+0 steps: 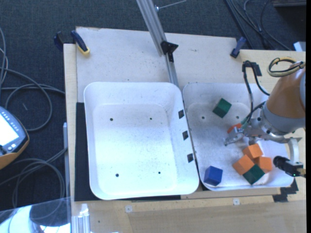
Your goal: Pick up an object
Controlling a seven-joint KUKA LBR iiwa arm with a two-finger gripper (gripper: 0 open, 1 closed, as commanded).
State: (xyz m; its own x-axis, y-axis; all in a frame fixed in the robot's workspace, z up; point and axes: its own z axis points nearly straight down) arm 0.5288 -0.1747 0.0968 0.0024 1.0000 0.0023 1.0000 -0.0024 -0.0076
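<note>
My pincer (234, 134) is down in the right bin (194, 101), reaching in from the right side. Honestly can't tell how it's set from this angle, it's a small metallic tangle with a bit of orange-red on it, so I won't guess at it. It's low over the bin floor, about mid-bin, nothing visibly in it.

Stuff around me: a dark green cube (222, 107) sits up toward the far end of the bin, apart from everything else. Just beside my wrist there's a tight clump near the front right corner: an orange block (252, 151), another orange block (242, 165) touching it, a third orange bit (266, 163), and a green block (253, 174) jammed in under them. A blue cube (213, 174) sits alone at the front left corner, near the wall.

The left bin (97, 144) is white and speckled with dirt. A metal pole (151, 18) slants down to the seam between the bins. The desk (126, 57) is pale wood with blue clamps (78, 41) at the back edge, dark carpet and loose cables (29, 101) all around.
</note>
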